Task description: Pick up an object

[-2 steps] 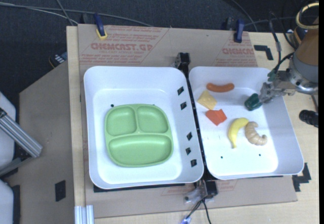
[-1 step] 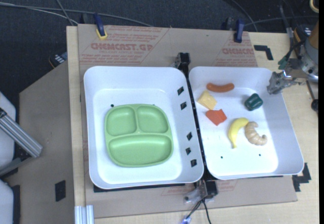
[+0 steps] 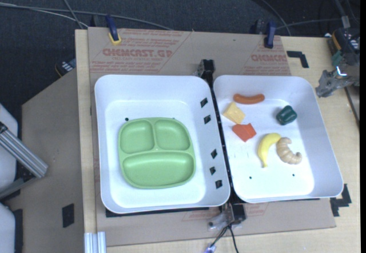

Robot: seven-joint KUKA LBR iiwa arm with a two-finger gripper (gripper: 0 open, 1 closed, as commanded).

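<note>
While nothing had yet been lifted, the banana lay mid right bin, touching a tan curled piece. The jaws waited off that bin's far right corner; their spread I couldn't tell. The approach seemed pending: next, centre over one item and descend.

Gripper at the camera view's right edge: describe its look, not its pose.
The gripper appears as a small pale grey metal piece just off the right bin's far corner. Above it are dark parts with a yellowish patch and black cables. Finer detail is too small to tell.
</note>
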